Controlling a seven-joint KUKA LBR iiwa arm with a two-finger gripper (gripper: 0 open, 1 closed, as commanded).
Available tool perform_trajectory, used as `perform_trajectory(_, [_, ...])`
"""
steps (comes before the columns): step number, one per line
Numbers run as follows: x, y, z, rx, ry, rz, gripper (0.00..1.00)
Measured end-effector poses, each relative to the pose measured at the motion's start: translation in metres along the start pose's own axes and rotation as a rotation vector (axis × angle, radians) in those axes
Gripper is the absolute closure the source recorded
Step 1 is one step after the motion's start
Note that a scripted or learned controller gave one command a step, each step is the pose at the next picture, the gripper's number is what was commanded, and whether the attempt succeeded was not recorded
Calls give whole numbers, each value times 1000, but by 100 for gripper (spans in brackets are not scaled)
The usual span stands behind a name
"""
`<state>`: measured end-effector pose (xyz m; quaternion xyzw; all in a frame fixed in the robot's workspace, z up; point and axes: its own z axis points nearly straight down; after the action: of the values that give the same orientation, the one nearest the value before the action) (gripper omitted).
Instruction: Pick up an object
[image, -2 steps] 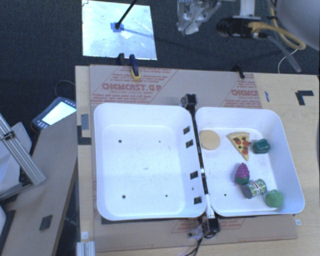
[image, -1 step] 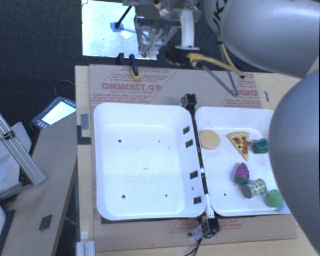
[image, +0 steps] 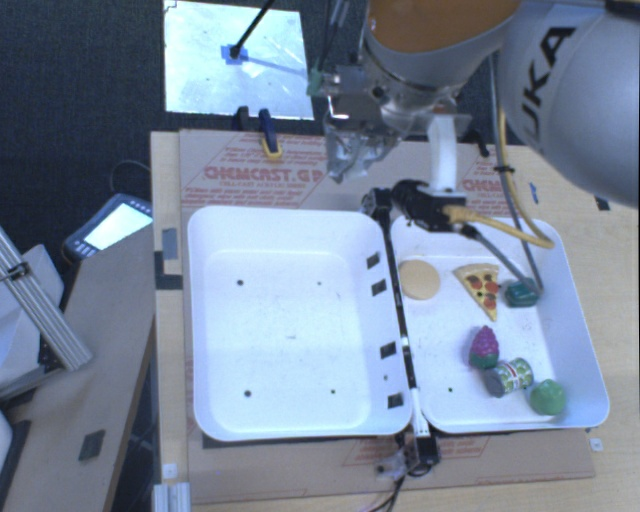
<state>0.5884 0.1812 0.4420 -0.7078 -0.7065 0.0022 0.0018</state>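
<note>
Risk of closing on air: my jaws (image: 352, 160) hang back beyond the toys, their opening impossible to tell.

Two white bins (image: 285, 225) sit on a tan board printed with red lettering (image: 255, 172). The right bin holds a pale tan disc (image: 419, 279), a yellow pizza slice with red spots (image: 481, 284), a teal lump (image: 521, 294), a magenta bumpy piece (image: 484, 346), a green-and-white labelled can (image: 509, 377) and a green ball (image: 547, 397).
</note>
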Motion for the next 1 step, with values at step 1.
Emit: perform_trajectory(1, [55,46,-99,-19,6,-9,100])
